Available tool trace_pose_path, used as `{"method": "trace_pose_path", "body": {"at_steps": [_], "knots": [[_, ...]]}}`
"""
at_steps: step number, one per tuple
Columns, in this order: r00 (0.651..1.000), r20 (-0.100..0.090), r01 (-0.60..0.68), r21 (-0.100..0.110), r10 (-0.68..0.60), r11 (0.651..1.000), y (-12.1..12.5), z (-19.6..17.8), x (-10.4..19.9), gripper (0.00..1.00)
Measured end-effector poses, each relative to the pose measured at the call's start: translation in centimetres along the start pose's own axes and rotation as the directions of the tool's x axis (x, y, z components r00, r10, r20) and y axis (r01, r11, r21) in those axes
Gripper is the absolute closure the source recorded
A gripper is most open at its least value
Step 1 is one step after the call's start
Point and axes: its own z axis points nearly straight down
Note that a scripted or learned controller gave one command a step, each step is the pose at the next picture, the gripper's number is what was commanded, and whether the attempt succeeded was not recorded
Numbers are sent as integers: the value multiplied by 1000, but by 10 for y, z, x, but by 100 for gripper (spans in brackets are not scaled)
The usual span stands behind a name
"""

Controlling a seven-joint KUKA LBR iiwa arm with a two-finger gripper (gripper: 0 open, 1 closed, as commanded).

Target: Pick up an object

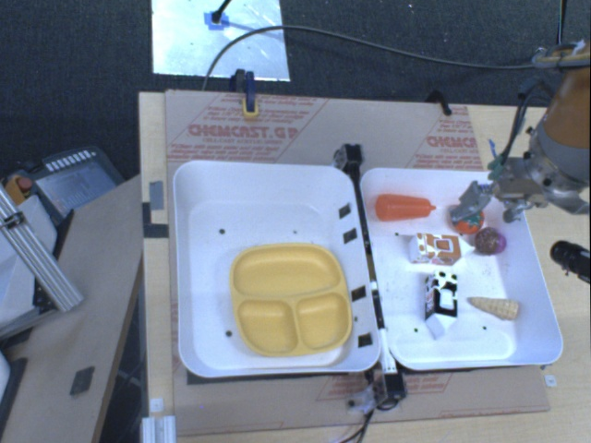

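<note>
The gripper (482,205) hangs at the frame's right, fingers spread and empty, over a red toy (467,221) in the right bin (545,344); approach step, I judge; next, descend and close.

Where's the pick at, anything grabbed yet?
Done: the gripper is over the right bin, at its far right side. In hand: nothing that I can see; it sits just above a small red item, and the view is too blurred to tell contact. Left: the grasp and lift. The carrot, purple ball, cone and two cartons lie loose in the bin.
</note>
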Motion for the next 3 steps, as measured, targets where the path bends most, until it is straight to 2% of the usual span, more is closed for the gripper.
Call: {"method": "trace_pose_path", "body": {"at_steps": [1,2,3], "knots": [[1000,2,2,-11,-2,1000,2,-6,0,0],[1000,2,1,-10,-1,1000,-1,36,1,0],[1000,1,0,-8,0,1000,9,87,4,0]]}}
